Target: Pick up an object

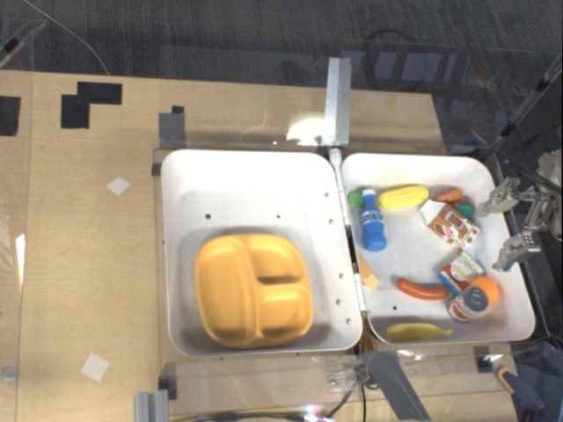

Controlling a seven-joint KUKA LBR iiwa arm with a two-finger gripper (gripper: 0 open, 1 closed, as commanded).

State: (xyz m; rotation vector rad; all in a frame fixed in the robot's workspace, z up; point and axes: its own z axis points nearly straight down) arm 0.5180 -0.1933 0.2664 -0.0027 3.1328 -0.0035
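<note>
1. Nearest the camera, a yellow banana [419,331] lies along the front wall of the right bin [519,328].
2. Just behind it sit a can with a dark lid [469,302] and an orange ball [486,290], touching each other.
3. A red sausage [422,289] lies left of the can, and a small printed packet [463,266] lies tilted just behind the ball.
4. Farther back — a blue bottle [373,221] stands out near the bin's left wall, with a green piece [354,199] at its far end.
5. A yellow corn cob [403,198] lies near the back wall; a red-and-white carton [452,222] sits to its right.
6. The left bin [211,183] holds a yellow divided tray [253,288] in its front half.
7. The gripper [514,225] is at the right bin's right rim, fingers spread wide apart with nothing between them — clear of all the objects.
</note>
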